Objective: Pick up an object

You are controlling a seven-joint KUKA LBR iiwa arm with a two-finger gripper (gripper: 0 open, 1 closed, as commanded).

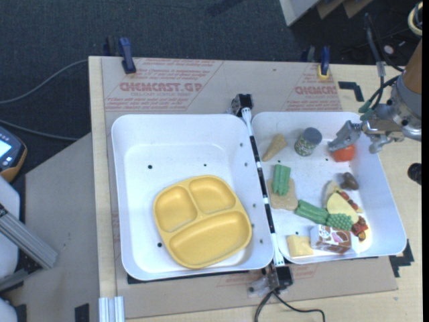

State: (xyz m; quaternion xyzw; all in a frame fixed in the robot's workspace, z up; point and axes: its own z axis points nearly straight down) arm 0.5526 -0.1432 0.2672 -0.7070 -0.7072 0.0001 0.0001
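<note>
Gripper: at the far right of the right bin, low over a small orange-red object; whether its jaws are apart or together cannot be told.
Orange-red object: small, rounded, bright, partly hidden under the gripper, on the bin floor.
Neighbours: grey-green can to its left; brown lump nearer.
Left bin: yellow divided tray.

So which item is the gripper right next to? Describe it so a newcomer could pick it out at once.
Start at the right bin, the one holding the toy food. Near its upper right, beside the gripper, lies a small orange-red piece. It is the brightest orange-red item at that end; the grey-green can to its left is duller and rounder.
</note>
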